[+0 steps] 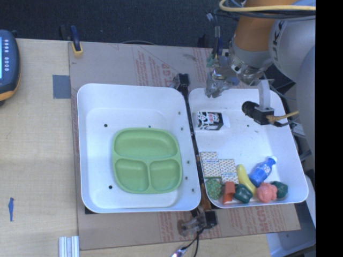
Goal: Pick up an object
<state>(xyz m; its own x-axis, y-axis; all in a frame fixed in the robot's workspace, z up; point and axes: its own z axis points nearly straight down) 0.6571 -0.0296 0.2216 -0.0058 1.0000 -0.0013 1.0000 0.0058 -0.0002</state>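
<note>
Lying in the right bin [278, 143], the things to pick from sit mostly along its near edge: one blue bottle [262, 171], one yellow banana [245, 178], one pink ball [266, 193], two dark green pieces [242, 195], one red block [229, 191], one leafy green piece [214, 187] and one patterned packet [218, 167]. Farther back, one small black-and-white carton [209, 120] lies alone near the bin's left wall. The gripper [215, 89] hangs above the bin's far left corner, beyond the carton and touching none of them; whether it is wide or narrow I cannot tell. The arm [268, 23] reaches in from the right, its orange band above the wrist. One green divided plate [146, 160] with three compartments rests in the left bin [96, 116].
</note>
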